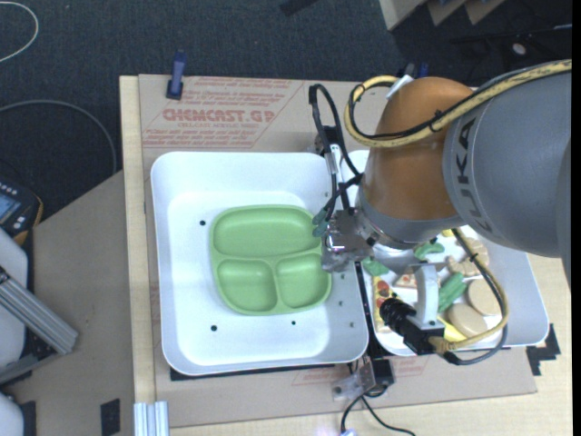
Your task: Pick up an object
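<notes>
The big grey arm [508, 153] with its orange band comes in from 3 o'clock and hangs low over the right bin [531, 321]. The gripper [422, 284] points down into that bin, near the wall where the two bins meet. The arm covers most of it, so I cannot tell how wide the fingers are or if they have hold of anything.

A little heap of things lies in the right bin under the wrist. One piece is green [451, 289], one is round and tan [467, 316], and a small red bit [383, 289] peeks out at the heap's 9 o'clock side. They are too hidden to name.

A green tray [268, 257] with three sections lies flat in the middle of the left bin [177, 243]. Nothing touches it.

Both bins rest on a brown board on the counter [218, 112].

I think the arm is at the reaching-down step, trying for something in the heap. Next it needs to close on one piece, then lift straight up. The pieces lie close together, so it could slip or catch two.
</notes>
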`<state>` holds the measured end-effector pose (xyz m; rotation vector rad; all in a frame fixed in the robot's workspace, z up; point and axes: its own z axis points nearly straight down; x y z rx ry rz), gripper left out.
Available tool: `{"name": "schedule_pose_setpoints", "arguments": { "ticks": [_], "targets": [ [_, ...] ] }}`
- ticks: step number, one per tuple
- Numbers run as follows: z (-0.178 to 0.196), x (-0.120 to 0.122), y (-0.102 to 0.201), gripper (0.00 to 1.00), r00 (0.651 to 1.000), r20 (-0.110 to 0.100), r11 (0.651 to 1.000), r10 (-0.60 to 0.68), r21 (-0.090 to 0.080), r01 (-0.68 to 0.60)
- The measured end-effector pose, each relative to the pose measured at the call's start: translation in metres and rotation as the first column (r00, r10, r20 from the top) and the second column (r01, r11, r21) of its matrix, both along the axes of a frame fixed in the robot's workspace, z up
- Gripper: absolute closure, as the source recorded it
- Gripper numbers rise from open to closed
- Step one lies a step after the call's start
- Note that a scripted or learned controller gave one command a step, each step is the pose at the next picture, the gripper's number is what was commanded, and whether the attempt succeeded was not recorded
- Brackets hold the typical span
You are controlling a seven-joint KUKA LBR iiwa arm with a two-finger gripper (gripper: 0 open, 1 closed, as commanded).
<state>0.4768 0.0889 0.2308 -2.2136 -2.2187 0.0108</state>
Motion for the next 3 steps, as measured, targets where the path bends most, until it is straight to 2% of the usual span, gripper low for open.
{"name": "schedule_pose_setpoints", "arguments": {
  "ticks": [1,2,3],
  "targets": [
    [0.141,0.004,-0.062,1.0,1.0,0.028,1.0,-0.008,0.0,0.008],
    [0.107,0.002,-0.021,1.0,1.0,0.005,1.0,0.001,0.0,-0.001],
    [0.01,0.083,-0.008,1.0,1.0,0.004,1.0,-0.001,-0.002,0.001]
  ]
}}
